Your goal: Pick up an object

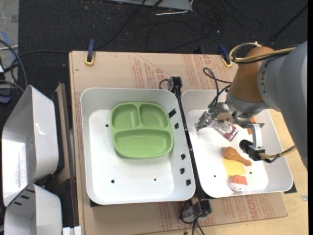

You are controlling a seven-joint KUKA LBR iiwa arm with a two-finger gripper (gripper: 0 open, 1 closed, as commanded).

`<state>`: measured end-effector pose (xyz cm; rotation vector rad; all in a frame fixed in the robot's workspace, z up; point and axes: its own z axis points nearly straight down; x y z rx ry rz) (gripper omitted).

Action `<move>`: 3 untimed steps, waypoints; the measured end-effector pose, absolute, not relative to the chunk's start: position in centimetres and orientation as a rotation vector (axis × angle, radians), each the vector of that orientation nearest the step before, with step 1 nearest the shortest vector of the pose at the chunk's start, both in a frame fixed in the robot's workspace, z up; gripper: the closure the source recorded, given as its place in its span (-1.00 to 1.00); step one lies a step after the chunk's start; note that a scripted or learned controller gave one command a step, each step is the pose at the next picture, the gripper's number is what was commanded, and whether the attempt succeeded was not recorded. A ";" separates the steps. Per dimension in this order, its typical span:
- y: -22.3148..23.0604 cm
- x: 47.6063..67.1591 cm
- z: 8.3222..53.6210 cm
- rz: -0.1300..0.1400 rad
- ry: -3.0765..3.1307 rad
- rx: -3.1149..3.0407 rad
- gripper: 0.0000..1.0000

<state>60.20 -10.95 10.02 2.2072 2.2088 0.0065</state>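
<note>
In the right bin [276, 177] several small things lie in a loose cluster: a brown drumstick [236, 155] near the middle, a yellow block [234, 168] touching it just below, and a small red-and-white item [238, 182] at the near end of that block. Higher up, a pink-and-white packet [227, 129] lies on the bin floor right beside the pincer [208, 121], partly hidden by the wrist hardware above it. The pincer hangs low over the upper left part of this bin, pointing toward the divider between the bins; whether its tips are spread or closed cannot be told, and nothing is seen between them. Whether it touches the packet cannot be made out either. The grey arm [283, 77] comes in from the right, with the orange band [248, 75] curving above the wrist and a black cable looped over it. A small black-and-white part [253, 143] sits off the wrist, over the right side of the bin near the drumstick. The left bin [93, 146] holds a green tray [142, 130] with three compartments, lying flat in its upper middle, well apart from the pincer. Both bins rest side by side on the brown bench [132, 62], with two clamps at its far edge.
</note>
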 end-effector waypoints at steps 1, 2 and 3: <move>-10.9 60.4 11.2 0.014 2.205 2.203 1.00; -13.8 59.5 22.0 0.004 2.213 2.220 1.00; -8.2 60.2 19.2 -0.001 2.225 2.218 1.00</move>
